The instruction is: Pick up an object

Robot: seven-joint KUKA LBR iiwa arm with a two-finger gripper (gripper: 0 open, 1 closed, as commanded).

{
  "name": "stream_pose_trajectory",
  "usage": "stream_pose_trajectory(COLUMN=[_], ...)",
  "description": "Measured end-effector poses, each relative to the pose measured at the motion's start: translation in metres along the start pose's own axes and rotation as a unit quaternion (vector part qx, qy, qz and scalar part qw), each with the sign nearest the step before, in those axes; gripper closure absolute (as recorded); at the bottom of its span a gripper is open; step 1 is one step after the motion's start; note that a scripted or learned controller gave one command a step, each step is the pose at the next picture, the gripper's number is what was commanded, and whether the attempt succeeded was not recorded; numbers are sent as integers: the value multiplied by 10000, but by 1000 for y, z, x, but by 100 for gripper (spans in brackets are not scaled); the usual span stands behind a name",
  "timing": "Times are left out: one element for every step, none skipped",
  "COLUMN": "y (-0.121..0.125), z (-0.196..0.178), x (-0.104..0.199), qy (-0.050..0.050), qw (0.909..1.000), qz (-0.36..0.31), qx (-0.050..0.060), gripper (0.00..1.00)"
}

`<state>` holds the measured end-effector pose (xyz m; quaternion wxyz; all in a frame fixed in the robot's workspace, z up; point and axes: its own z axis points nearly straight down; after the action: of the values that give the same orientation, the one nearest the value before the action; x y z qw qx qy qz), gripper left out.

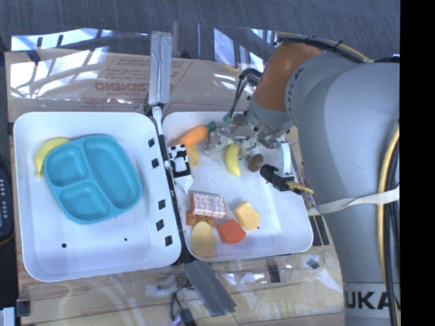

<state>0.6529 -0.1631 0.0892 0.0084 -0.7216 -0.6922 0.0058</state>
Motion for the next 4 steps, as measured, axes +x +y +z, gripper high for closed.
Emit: stream_pose_trajectory(y=[-39, -39, -39, -55], z=[-1, -11, -11, -39], x=[23, 23, 23, 6], qy=[-11, -9, -10, -19], qw=[9999, 9999, 9999, 9940], qz=[-86, -95, -98, -1094], qx=[-75, -62, -62, -76], gripper=[0, 100, 0, 0])
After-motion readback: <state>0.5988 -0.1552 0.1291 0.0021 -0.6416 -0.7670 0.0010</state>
